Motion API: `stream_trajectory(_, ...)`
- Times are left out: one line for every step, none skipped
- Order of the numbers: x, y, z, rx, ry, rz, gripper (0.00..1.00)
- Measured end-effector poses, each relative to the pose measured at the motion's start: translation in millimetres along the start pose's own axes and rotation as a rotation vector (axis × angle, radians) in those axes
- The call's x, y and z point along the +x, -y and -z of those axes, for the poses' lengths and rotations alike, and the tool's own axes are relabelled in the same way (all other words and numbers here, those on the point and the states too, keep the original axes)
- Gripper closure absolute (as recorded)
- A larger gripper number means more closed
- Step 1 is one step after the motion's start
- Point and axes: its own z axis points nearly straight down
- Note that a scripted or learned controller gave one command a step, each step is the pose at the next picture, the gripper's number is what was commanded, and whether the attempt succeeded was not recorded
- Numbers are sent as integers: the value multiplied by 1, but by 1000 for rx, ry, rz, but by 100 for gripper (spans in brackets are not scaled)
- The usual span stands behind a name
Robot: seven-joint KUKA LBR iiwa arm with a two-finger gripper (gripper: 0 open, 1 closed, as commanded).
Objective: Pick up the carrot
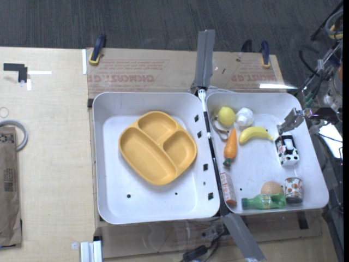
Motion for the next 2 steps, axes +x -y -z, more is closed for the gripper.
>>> stream_trajectory(51,-18,-109,0,0,100,0)
stream_trajectory(91,-41,-88,-3,1,206,0)
